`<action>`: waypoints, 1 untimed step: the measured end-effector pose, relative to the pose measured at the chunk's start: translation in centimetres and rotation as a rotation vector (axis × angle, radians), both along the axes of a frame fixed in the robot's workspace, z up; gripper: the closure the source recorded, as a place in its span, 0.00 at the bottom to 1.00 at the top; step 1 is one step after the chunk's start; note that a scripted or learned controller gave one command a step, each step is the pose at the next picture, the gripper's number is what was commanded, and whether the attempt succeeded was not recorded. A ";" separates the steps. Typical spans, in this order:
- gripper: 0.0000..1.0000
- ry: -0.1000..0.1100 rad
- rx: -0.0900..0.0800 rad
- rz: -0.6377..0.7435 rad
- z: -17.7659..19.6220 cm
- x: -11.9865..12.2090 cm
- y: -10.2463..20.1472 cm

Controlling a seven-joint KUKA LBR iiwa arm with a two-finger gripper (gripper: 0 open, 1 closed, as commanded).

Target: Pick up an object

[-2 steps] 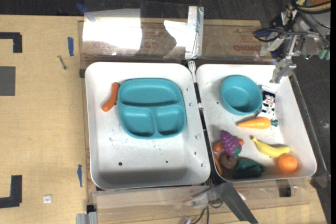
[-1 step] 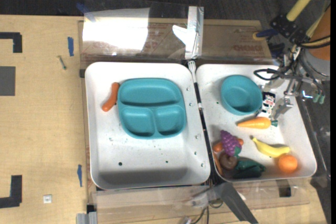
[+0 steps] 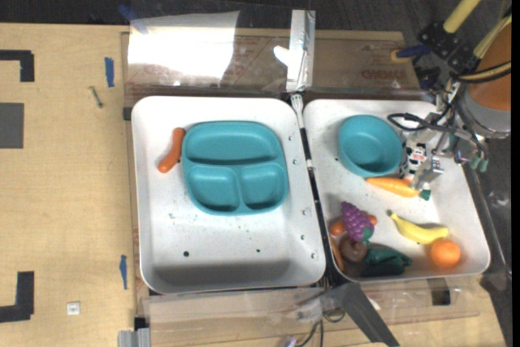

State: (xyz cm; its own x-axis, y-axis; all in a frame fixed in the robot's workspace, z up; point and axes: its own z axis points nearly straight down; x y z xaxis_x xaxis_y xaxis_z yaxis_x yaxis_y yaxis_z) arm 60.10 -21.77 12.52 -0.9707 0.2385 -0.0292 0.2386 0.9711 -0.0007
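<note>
Red lettering on the cardboard panel [image 3: 357,65]; too blurred to read.

Light falls evenly from above, bright enough to show colours cleanly. The strongest glare sits on the clear plastic sheet [image 3: 185,49] at the tabletop's [image 3: 57,199] far edge, washed out to near white. The left bin [image 3: 154,252] carries a soft grey shadow along its near wall, and the teal tray [image 3: 236,166] shows dim shading in its compartments. The dark floor beyond the far edge is murky. The whole picture is slightly soft, and the cables by the arm [image 3: 487,93] blur together at the right.
</note>
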 end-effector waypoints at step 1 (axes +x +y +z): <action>0.00 -0.007 0.001 0.016 -1.4 3.5 -0.2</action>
State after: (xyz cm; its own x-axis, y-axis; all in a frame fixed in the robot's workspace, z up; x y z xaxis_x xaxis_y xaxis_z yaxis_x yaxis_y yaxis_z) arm 63.58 -21.99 11.15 -0.9742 0.2230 -0.0360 0.2231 0.9748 0.0018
